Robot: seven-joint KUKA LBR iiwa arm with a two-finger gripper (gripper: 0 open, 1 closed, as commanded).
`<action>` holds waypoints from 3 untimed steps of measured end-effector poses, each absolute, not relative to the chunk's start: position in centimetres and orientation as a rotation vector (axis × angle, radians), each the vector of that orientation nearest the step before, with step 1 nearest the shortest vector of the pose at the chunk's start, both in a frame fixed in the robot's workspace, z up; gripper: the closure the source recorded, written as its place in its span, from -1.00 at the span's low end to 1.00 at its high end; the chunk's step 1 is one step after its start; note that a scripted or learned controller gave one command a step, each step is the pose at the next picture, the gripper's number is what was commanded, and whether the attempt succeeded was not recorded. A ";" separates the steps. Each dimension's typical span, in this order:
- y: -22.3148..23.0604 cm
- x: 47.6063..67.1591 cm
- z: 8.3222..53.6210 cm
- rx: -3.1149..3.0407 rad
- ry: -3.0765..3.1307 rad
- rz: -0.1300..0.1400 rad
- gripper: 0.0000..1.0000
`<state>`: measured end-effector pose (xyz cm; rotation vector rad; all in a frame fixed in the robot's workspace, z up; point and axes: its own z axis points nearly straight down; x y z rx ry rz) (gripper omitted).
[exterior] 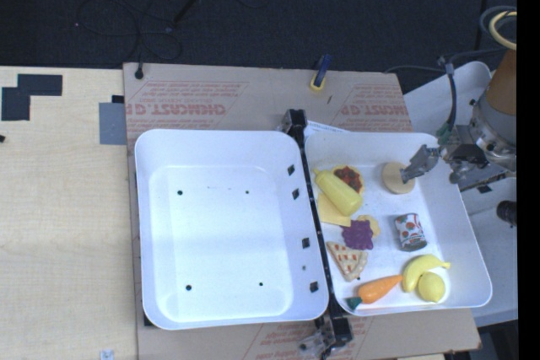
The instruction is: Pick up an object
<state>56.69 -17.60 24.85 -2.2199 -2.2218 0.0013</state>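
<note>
My gripper (445,167) hangs over the right bin's (460,219) far right part, open, with bare bin floor between its spread fingers. The left finger (418,162) reaches to just over a tan round disc (396,179). Lying in the bin are a yellow corn cob (337,192) over a red-topped slice (349,177), a flat yellow cheese piece (331,216), a purple piece (358,234), a waffle wedge (347,259), a small can (410,231), a carrot (378,289), a banana (423,267) and a lemon (431,288).
The left bin (156,181) sits beside the right one, both on a cardboard sheet (211,97). A black clip ridge (305,215) runs between the bins. A blue and yellow clamp (320,73) sits at the cardboard's far edge.
</note>
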 end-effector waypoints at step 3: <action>5.9 57.6 14.7 -2.241 -2.219 0.013 -1.00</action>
